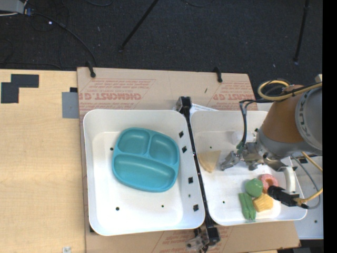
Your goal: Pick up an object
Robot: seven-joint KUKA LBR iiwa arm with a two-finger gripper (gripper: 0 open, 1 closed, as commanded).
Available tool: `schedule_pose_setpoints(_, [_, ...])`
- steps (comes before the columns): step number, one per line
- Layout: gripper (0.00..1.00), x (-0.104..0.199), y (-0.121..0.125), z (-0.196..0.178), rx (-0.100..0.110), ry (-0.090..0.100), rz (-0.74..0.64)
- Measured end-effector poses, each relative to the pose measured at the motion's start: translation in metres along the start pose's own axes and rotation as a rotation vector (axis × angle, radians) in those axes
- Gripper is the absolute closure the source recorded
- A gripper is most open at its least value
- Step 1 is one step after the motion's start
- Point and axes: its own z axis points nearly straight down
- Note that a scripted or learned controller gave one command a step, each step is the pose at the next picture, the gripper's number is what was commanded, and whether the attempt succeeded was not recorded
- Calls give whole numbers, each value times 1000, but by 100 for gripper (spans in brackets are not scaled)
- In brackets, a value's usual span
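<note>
Hand (227, 161): low in the right bin (221, 215), reaching leftward from the orange-banded arm (284, 123); its metal tip sits just beside the tan piece; whether the fingers are wide or closed cannot be told.
Tan piece (207, 159): a pale wedge-like object near the right bin's left wall, just right of the divider; its long axis runs roughly up and down the view; nothing shows it gripped.
Toy pile: at the right bin's lower right, well apart from the hand; a green round piece (253, 187), a pink piece (269, 181), a yellow piece (264, 203), and a green long piece (246, 206) lying near-vertical in the view.
Left bin (100, 215): holds a teal divided plate (145, 159), its long axis running left to right, slightly tilted.
Writing: red print on the cardboard sheet (118, 91) behind the bins, upside down from this view, too blurred to read with confidence.
</note>
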Motion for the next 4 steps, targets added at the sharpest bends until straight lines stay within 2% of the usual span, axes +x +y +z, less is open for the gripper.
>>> schedule_pose_setpoints(1, [100,-1,1,-13,-1,0,3])
schedule_pose_setpoints(2, [100,1,-5,-58,-4,-1,1])
schedule_pose_setpoints(4, [100,-1,-21,-176,-6,-2,-2])
